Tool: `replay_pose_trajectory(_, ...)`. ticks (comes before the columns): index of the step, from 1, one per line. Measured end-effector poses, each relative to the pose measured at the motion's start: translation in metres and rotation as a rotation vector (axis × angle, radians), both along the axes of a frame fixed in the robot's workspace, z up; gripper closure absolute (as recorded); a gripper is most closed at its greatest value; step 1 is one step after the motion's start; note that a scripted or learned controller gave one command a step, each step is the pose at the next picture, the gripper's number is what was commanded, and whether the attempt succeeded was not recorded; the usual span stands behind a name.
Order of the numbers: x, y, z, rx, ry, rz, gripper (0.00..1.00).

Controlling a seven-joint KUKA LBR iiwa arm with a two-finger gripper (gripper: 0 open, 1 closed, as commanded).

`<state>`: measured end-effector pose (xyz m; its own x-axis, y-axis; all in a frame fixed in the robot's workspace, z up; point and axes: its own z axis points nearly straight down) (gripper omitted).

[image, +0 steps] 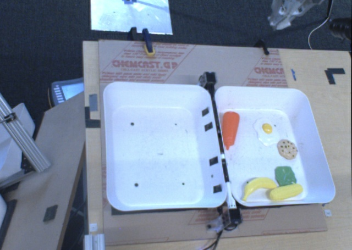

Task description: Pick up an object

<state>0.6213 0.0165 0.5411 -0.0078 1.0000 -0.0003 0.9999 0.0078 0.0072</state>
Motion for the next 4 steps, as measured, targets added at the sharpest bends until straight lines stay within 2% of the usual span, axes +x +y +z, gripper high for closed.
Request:
replay_pose_trajectory(1,-0.030,0.062,-0.006,0.003,0.006,0.003,1.00)
replay_pose_trajectory(2,-0.080,0.108,-0.005,0.003,0.006,0.002,1.00)
replay_pose_trajectory(3,-0.079,0.175,-0.006,0.003,0.006,0.003,1.00)
replay_pose_trajectory(4,-0.119,0.221,-0.006,0.003,0.007,0.002,1.00)
